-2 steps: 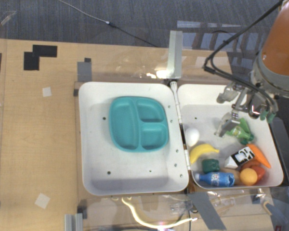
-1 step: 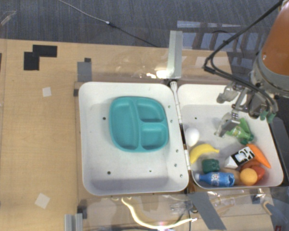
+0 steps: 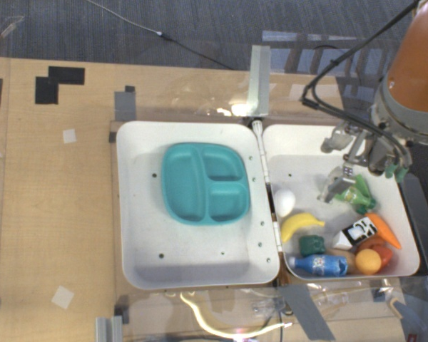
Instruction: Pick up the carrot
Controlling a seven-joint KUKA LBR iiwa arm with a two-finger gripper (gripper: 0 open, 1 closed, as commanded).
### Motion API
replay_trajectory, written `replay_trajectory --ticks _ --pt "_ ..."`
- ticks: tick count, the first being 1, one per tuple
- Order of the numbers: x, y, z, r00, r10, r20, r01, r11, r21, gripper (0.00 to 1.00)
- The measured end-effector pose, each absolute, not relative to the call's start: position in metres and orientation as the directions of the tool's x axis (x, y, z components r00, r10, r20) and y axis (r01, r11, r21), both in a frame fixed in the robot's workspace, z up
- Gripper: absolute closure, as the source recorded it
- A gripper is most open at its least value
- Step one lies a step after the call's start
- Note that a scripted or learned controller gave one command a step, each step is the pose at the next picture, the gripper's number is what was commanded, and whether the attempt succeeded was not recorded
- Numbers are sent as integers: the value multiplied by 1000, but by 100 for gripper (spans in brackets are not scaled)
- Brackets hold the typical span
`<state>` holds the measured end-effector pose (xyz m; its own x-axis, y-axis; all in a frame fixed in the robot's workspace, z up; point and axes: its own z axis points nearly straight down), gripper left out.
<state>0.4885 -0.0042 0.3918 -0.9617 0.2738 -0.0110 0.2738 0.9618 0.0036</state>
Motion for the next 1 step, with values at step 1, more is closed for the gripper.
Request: replay_trajectory --ticks 1 --pt "489 -4 392 -962 274 -11 274 962 4 0"
